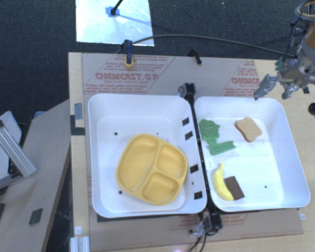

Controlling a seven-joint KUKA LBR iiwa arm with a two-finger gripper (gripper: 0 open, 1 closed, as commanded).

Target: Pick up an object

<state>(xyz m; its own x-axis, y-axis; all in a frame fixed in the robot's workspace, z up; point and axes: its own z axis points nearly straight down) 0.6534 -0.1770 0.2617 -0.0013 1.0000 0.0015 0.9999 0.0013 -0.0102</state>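
Observation:
The right bin [289,156] holds a slice of bread [248,129] near its far side, a green leafy piece [212,135] at its left, a yellow banana [221,182] and a brown chocolate bar [233,187] near its front. My gripper [276,87] hangs at the upper right, above the bin's far right corner and well up from the objects. Its two fingers [263,87] are spread apart with nothing between them.
The left bin [102,140] holds a yellow divided plate [152,168]. A black divider strip [194,140] runs between the bins. A cable [199,37] arcs across the board behind them, and a metal rail [8,143] lies off the bench at the left.

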